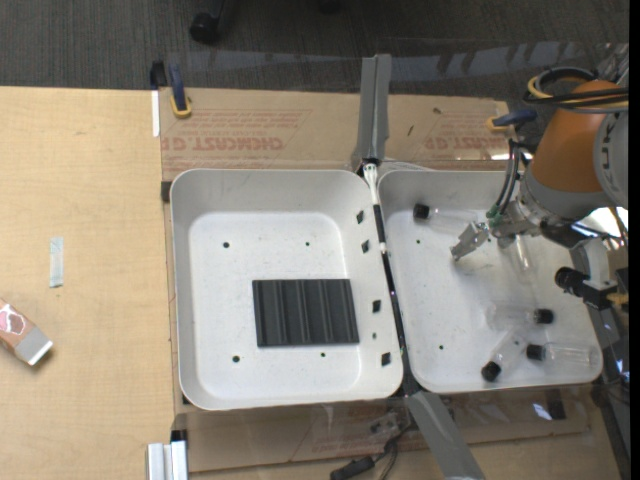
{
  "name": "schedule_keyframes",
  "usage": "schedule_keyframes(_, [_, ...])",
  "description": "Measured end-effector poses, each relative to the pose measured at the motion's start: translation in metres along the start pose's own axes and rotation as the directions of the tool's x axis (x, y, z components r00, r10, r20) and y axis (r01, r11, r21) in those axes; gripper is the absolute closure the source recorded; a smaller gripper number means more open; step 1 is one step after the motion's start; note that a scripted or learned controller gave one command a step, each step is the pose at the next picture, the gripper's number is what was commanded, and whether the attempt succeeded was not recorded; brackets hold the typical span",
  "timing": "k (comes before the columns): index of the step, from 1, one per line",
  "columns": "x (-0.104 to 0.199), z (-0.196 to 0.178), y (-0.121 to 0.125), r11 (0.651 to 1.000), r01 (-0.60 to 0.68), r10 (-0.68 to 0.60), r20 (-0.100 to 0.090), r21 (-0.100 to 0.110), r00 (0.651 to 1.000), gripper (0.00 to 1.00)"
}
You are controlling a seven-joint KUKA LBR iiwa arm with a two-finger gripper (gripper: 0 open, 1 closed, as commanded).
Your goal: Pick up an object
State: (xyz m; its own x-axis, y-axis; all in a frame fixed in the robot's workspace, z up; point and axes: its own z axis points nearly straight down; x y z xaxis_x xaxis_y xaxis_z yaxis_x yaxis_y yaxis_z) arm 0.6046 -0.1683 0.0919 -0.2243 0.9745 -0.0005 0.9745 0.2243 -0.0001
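Nearest the lens, I'm looking at the front rim of the left bin (290,400), and inside it a dark ribbed block (305,312) is lying flat on the white floor, a little toward the front. Next door, the right bin (440,378) is holding a scatter of clear plastic tubes with black caps: one tube (503,356) is slanting near the front wall, its cap (491,371) pointing at me, another capped piece (535,351) is sitting just beside it, and a third cap (543,317) is lying slightly farther back. Off to the far left, a small pink-and-white object (20,334) is resting on the bench, well apart from both bins. Moving back, I'm seeing the gripper (470,241) hanging low over the middle of the right bin, tilted toward the divider, fingers pointing down-left; I cannot tell how they are set, or whether anything is between them. Behind it, a lone black cap (421,211) is sitting near the rear wall. The orange band (570,138) is showing at the right.
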Motion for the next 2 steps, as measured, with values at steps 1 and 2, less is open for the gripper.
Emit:
schedule_keyframes(1, [-0.0019,-0.0089,-0.0008,1.0,-0.005,0.005,0.001,0.0,1.0,1.0])
schedule_keyframes(2, [-0.0018,-0.0089,-0.0007,1.0,-0.004,0.004,0.001,0.0,1.0,0.0])
